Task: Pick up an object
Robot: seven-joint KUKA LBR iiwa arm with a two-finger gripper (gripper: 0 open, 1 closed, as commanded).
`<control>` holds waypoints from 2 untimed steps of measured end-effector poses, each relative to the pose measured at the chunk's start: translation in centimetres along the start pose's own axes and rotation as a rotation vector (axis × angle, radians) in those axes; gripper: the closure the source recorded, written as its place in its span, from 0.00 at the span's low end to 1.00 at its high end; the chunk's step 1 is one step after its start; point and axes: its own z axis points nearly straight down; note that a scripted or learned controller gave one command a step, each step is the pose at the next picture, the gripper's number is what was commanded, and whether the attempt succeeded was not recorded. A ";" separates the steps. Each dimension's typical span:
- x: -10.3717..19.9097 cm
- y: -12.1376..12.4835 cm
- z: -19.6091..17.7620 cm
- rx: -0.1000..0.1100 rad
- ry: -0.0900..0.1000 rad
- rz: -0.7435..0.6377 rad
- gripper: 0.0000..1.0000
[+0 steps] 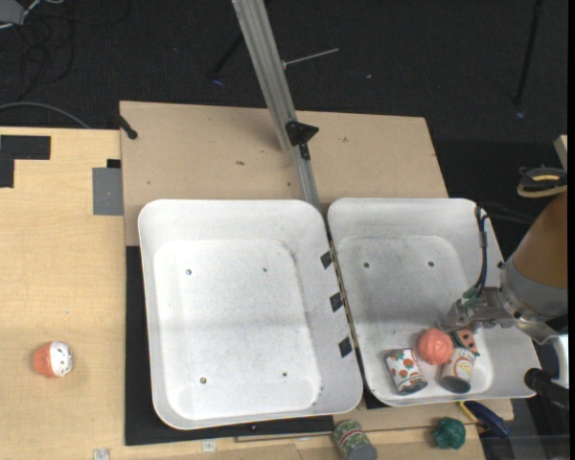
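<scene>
Table carried two white bins; right bin [402,223] held a pink ball [435,345], a can [403,370] and a cup [458,370] in its near right corner. Gripper [471,316] sat just above the ball, state unclear. Ball looked light, soft, roll-prone: pinch across its middle.

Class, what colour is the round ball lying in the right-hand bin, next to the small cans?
Pinkish red ball, seen in the camera view.

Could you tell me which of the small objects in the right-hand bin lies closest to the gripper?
The pink ball: it sits just below-left of the gripper, while the patterned can and the white cup lie farther toward the bin's front rim.
</scene>
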 end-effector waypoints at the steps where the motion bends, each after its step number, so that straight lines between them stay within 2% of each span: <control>1: -0.2 0.4 -6.2 -0.004 -0.002 -0.005 1.00; 2: -0.3 0.3 -10.5 -0.004 -0.002 -0.004 1.00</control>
